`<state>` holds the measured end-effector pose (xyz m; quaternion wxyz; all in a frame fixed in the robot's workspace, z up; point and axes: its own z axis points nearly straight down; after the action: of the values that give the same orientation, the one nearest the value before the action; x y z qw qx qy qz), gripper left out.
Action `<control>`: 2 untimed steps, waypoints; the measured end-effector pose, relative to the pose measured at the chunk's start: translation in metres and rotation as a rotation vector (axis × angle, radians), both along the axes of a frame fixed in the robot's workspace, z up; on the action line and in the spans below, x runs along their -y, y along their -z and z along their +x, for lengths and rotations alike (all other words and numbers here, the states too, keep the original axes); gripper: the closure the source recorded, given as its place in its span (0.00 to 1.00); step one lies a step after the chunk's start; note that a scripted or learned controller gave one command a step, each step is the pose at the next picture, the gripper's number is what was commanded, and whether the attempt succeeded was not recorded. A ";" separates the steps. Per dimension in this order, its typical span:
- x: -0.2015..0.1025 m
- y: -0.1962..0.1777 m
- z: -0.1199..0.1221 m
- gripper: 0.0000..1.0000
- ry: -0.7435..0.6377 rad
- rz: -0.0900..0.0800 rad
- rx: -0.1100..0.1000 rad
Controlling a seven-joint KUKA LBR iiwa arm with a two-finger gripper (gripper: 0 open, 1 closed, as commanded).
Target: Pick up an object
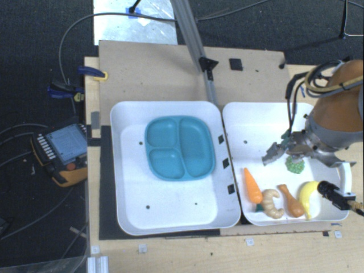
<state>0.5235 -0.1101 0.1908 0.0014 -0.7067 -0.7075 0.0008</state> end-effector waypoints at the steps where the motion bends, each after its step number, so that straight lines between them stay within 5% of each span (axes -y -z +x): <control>1: -0.003 0.062 -0.004 0.00 0.001 0.000 0.000; 2: -0.002 0.105 -0.002 0.00 0.000 -0.001 0.007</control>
<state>0.5218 -0.1078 0.0855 -0.0015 -0.7068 -0.7074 -0.0014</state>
